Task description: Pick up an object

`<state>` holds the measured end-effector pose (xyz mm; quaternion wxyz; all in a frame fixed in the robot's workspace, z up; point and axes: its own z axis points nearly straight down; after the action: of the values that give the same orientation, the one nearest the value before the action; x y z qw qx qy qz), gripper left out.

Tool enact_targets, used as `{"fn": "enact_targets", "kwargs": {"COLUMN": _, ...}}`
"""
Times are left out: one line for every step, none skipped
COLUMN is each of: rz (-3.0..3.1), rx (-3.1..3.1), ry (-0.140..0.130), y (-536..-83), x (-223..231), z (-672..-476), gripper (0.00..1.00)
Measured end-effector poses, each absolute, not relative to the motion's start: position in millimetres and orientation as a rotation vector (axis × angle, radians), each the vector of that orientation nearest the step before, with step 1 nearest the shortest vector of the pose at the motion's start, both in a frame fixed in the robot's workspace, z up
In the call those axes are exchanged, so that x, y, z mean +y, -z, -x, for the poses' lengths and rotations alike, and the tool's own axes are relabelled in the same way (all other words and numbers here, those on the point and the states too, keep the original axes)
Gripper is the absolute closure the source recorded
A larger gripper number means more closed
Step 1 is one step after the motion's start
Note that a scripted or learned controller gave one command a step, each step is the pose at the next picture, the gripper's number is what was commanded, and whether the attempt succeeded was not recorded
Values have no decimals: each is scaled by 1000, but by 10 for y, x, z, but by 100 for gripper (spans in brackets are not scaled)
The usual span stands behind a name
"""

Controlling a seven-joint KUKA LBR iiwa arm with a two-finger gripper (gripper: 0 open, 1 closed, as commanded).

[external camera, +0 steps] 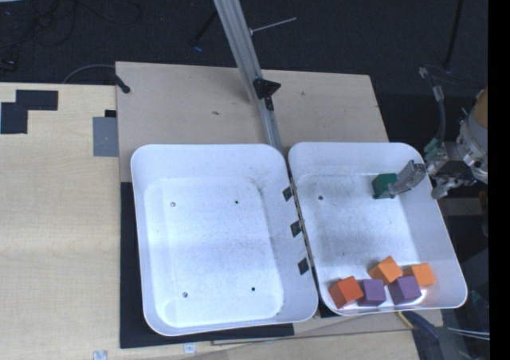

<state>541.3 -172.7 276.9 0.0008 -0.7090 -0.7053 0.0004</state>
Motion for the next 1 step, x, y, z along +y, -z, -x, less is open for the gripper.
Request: {"fn": "enact_targets", "kwargs": {"rz": 2214, "rx": -2220, "ry": -7, "y": -1447, "x": -1988, "z": -6048, "gripper": 0}}
